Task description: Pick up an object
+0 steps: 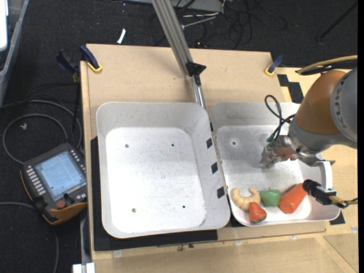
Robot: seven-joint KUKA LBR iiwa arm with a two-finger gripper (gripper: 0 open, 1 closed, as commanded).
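On the tan wooden bench (239, 67) two shallow white plastic bins lie side by side, the larger left bin (151, 166) touching the right bin (239, 124) along a shared edge. The grey arm with its orange band (321, 107) reaches over the right bin from the right, and its two-finger gripper (272, 155) hangs above that bin's floor with nothing visibly held; I cannot tell how it is set. Along the bin's near edge lie an orange-red carrot-shaped toy (292, 199), a cream curved banana-like toy (245, 198), a green rounded toy (271, 197) and a small red toy (257, 211), bunched together.
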